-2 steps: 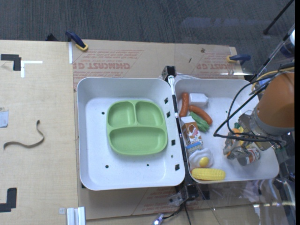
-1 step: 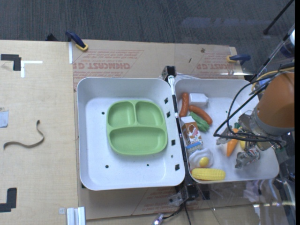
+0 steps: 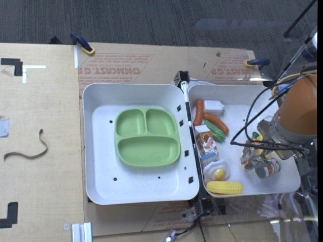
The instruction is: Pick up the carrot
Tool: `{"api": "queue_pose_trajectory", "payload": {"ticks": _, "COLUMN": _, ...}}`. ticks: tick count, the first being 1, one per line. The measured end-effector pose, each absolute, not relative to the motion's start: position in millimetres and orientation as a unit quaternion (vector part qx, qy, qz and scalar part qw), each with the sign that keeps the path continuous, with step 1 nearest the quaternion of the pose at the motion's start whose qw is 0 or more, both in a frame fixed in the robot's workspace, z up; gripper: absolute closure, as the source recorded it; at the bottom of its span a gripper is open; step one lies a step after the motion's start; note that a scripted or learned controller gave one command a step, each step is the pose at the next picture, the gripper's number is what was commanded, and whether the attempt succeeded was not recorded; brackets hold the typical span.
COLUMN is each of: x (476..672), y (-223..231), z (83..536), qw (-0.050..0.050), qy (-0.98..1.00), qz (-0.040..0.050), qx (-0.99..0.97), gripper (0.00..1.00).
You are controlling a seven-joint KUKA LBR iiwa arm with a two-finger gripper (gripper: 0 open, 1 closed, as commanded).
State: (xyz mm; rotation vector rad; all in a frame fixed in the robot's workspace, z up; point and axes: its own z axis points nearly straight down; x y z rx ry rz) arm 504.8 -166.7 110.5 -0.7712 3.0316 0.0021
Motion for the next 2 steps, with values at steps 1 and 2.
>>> {"api": "queue_pose_trajectory", "payload": {"ticks": 1, "x": 506.9, "y": -165.0, "z": 119.6, "qw": 0.009, "qy": 0.969, "qz": 0.0007, "qx": -0.248, "gripper": 1.0}}
{"api": "queue_pose_trajectory", "payload": {"ticks": 2, "x": 506.8, "y": -165.0, "z": 119.6, "qw": 0.009, "qy": 0.969, "qz": 0.0008, "qx": -0.248, "gripper": 0.0}}
